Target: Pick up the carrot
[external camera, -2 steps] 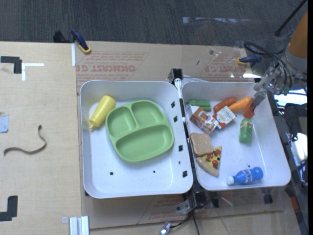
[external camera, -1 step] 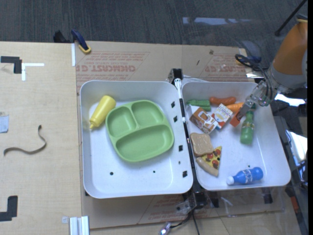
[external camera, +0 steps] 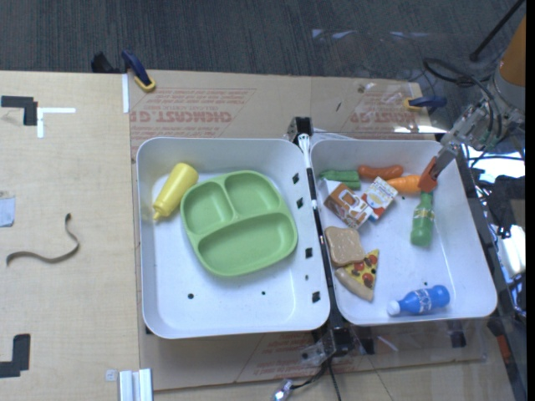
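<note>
The carrot (external camera: 404, 184) is a small orange piece lying near the back wall of the right bin (external camera: 468, 249), just right of a red sausage (external camera: 380, 171). My gripper (external camera: 432, 172) reaches down from the upper right, and its dark reddish tip sits right at the carrot's right end, close to the bin's far right corner. I cannot make out whether the tip touches the carrot. The carrot lies flat on the bin floor.
The right bin also holds a green vegetable (external camera: 338, 175), a snack box (external camera: 359, 203), a green bottle (external camera: 422, 220), bread (external camera: 343, 243), a pizza slice (external camera: 359, 276) and a blue bottle (external camera: 420, 301). The left bin (external camera: 159, 291) holds a green divided plate (external camera: 238, 222) and a yellow bottle (external camera: 173, 189).
</note>
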Robot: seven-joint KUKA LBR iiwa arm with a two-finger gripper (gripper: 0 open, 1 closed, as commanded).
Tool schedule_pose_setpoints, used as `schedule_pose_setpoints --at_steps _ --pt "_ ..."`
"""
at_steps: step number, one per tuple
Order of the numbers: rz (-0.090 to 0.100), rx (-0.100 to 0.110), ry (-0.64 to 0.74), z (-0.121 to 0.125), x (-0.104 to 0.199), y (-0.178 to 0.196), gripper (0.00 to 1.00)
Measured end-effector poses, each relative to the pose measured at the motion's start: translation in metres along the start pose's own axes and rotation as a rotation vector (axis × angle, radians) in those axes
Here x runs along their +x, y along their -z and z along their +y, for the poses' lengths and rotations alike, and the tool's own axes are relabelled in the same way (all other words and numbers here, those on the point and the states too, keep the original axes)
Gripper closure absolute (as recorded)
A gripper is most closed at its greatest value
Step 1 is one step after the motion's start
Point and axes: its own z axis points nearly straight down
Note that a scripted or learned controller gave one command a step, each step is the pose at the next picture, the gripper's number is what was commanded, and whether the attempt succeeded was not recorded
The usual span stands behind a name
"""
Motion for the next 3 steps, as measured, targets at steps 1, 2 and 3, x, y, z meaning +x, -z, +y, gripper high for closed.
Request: schedule_pose_setpoints --at_steps 1,2,3 --pt "0.004 0.001 -0.065 0.0 0.001 -0.038 0.0" --pt "0.004 0.001 -0.217 -0.005 0.008 -0.117 0.0" --pt "0.0 0.003 -0.212 -0.005 0.007 -0.107 1.0"
